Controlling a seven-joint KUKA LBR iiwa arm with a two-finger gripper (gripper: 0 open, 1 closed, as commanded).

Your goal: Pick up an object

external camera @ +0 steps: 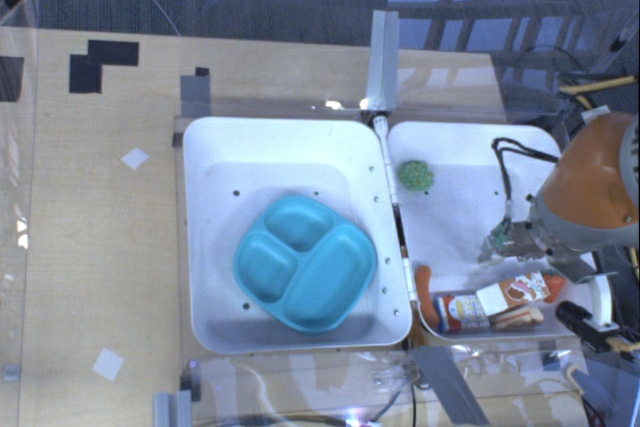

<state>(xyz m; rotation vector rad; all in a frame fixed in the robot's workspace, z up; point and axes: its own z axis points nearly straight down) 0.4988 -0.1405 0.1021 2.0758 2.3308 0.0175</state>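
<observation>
Two shallow white bins sit side by side on the wooden bench [90, 215]. The left bin [215, 215] holds a blue divided plate [305, 262] with three compartments, lying flat near its middle. In the right bin [450, 215], a small green ball [415, 175] rests near the far left corner, well apart from the items at the near edge: a red-and-white packaged item [495, 300] lying on its side, with a red-orange piece [423, 287] just beside its left end. The arm's orange band [598, 180] hangs over the right bin's right side, and the gripper [508, 240] sits just above the packaged item; whether it is apart or together cannot be told.
</observation>
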